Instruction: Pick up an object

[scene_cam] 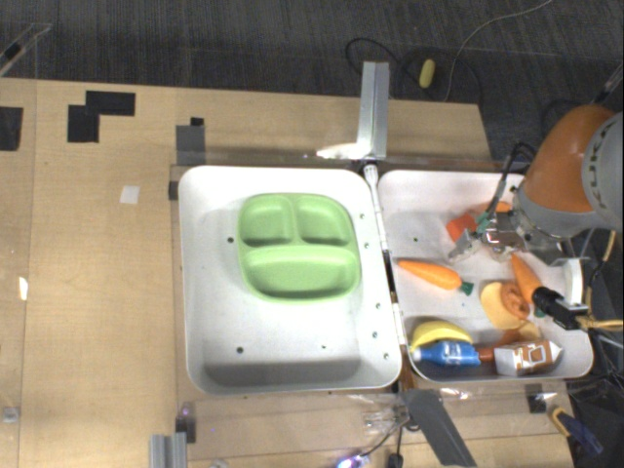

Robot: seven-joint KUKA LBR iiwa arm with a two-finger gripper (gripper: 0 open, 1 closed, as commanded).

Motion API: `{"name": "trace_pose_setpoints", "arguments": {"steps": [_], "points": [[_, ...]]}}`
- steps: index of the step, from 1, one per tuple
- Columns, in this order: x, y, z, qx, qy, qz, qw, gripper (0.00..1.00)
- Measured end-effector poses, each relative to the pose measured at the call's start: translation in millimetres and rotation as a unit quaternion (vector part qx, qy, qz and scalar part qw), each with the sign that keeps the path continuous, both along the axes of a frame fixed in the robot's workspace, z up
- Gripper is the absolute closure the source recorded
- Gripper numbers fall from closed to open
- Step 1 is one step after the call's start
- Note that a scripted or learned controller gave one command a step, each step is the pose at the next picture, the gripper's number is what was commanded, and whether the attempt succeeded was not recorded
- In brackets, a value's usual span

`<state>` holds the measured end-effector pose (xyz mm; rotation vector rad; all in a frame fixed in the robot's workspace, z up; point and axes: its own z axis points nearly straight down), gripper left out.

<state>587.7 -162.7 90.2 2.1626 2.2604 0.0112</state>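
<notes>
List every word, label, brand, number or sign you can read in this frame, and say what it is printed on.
No text can be read in this frame.
Blue bottle, right bin: its label is too blurred to read.
White and brown carton, right bin: print shows as patches of colour, too small to read.
Green divided plate, left bin: plain, no markings visible.

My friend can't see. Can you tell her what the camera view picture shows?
A grey robot arm with an orange band reaches into the right white bin, its tool low among toy food: an orange plastic carrot, a yellow banana and a blue bottle. The left white bin holds a green divided plastic plate.
</notes>
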Motion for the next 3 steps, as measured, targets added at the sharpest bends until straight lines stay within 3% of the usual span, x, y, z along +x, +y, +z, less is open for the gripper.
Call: {"name": "trace_pose_setpoints", "arguments": {"steps": [1, 2, 3], "points": [[65, 18, -3, 0.0016, 0.008, 0.033, 0.9994, 0.0], [68, 20, 11, 0.0015, 0.003, 0.036, 0.9994, 1.0], [56, 99, 97, 0.0026, 0.003, -0.027, 0.9996, 1.0]]}}
